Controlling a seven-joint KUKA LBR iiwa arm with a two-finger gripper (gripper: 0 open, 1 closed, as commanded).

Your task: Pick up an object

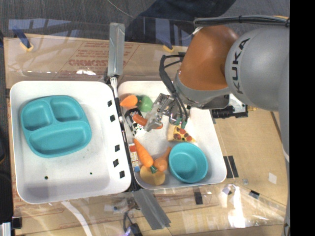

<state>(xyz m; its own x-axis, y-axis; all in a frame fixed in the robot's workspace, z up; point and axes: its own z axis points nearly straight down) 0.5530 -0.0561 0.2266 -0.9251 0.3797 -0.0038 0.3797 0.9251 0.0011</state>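
Gripper (156, 116) among carrot (143, 153), pizza slice (179, 133), bowl (187, 163)

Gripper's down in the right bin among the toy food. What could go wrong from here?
1. Crowding: the gripper sits among an orange piece, a green piece and a red piece, so it may pinch two or knock one aside.
2. The pizza slice and teal bowl lie close by, so a sideways move could shove them.
3. The items near the divider could get pushed against it and slip the grasp.
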